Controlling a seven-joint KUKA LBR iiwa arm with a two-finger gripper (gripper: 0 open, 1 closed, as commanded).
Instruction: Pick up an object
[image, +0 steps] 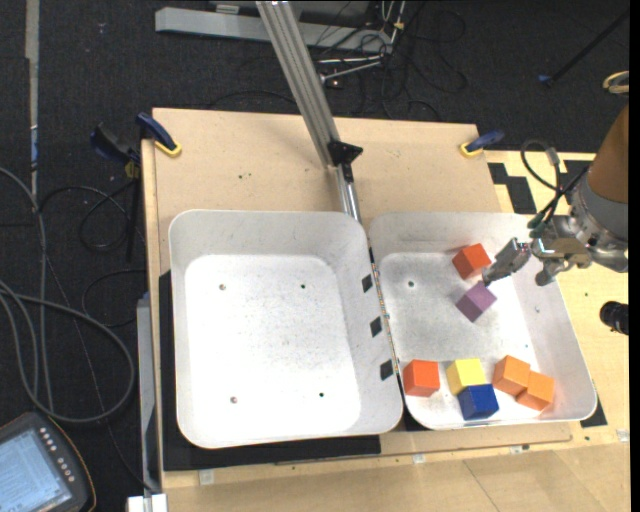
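Camera view shows the gripper (503, 264) low over the right bin (560, 330), between the upper orange block (470, 261) and the purple block (477, 301), close to both; whether its fingers are spread or pressed together cannot be told, and no block sits visibly between them. Relative to the purple block, the orange, yellow (465, 374) and blue (479, 401) blocks lie nearer the bin's front wall. Nothing looks lifted, so closing and raising likely remain.

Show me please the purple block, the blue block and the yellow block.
purple block (476, 301): camera view, its top face.
blue block (479, 401): camera view, its top face.
yellow block (465, 375): camera view, its top face.
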